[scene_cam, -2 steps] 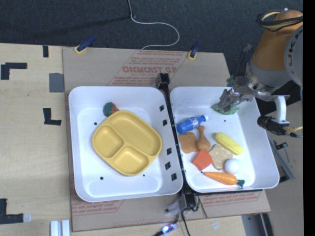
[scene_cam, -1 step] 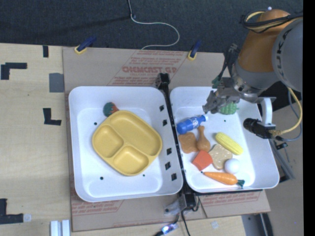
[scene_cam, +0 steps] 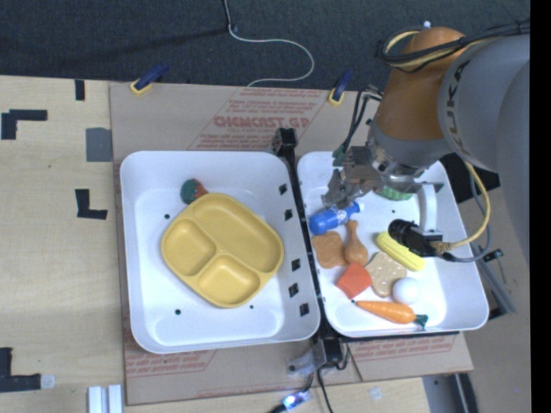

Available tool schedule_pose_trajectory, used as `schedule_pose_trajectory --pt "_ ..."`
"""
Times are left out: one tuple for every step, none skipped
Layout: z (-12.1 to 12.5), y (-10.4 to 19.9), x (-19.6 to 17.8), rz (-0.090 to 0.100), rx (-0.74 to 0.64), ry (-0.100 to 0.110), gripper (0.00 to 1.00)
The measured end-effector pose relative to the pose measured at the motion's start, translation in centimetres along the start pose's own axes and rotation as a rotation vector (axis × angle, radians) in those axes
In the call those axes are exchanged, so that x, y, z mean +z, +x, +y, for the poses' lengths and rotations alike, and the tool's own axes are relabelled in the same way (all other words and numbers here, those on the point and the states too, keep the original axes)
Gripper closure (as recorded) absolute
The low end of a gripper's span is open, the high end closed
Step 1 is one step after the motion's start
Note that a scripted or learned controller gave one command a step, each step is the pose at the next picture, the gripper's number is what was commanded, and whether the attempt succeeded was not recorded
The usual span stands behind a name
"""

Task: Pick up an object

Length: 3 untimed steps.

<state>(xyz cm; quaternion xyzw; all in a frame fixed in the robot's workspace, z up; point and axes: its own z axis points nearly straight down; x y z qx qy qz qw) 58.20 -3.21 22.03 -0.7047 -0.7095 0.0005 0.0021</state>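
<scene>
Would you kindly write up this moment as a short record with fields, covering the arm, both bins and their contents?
arm: grey with orange band, reaching in from the right; gripper low over the right bin, just above the blue object
jaws: state unclear
left bin: yellow divided tray; small green and red item beside its far edge
right bin: blue object, drumstick, orange wedge, carrot, white egg, corn cob
held: nothing seen between the jaws

Glossy white plastic bins [scene_cam: 138, 231] are sitting on matt brown cardboard [scene_cam: 250, 123]. A smooth yellow plastic tray [scene_cam: 222, 248] is catching light, as is the arm's shiny orange band [scene_cam: 422, 84].
</scene>
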Motion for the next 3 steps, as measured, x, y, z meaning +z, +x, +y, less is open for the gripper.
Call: schedule_pose_trajectory --pt "-1.0 5.5 -0.3 0.000 -0.001 0.000 1.00" --pt "-3.8 7.2 -0.7 -0.002 0.003 0.001 1.00" --pt "-2.7 7.1 -1.3 -0.002 0.005 -0.002 1.00"
